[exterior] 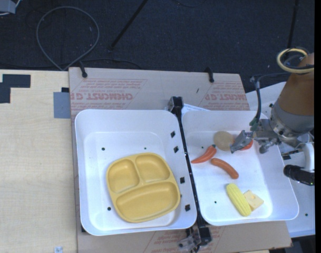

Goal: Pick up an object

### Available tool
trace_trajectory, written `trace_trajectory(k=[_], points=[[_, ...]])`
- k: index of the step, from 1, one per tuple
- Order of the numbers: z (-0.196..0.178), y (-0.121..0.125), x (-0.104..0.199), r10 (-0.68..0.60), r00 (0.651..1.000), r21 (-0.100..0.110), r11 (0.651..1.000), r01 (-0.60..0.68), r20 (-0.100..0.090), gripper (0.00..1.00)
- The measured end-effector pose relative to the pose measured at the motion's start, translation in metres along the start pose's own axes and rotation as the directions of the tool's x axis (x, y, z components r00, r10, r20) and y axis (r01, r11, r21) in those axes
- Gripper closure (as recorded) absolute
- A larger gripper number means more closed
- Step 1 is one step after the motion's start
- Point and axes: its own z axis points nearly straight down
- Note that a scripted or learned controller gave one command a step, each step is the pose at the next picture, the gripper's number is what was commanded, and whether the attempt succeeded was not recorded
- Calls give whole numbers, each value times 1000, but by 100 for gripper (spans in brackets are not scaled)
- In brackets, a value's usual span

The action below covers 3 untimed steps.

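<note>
The pincer (241,142) is low in the right bin (287,207), in the right middle of the frame, with its dark fingers pointing left toward a round beige piece (222,139) like a cookie or a potato. I cannot tell how far the fingers are open, and nothing is seen clearly between them. A small red thing (248,145) lies just under the fingers, partly hidden, so I cannot say if it is touched or gripped. Near, to the lower left, are an orange-red chili pepper (204,155) and a sausage (224,167); lower in the bin lie a corn cob (238,199) and a yellow cheese wedge (253,200), touching each other. The yellow divided plate (143,186) sits in the left bin (91,141), well apart. The risk I see: the things here are close together, so the fingers may close on two at once, or push the round piece away. The round form may also slip out when lifted.
</note>
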Motion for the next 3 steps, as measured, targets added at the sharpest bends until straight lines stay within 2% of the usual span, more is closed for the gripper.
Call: trace_trajectory(k=[1, 3], points=[[-5, 3, 0, -2, 1000, -10, 1000, 2, 2, 0], [83, -5, -1, -1, 1000, -5, 1000, 1, 0, 0]])
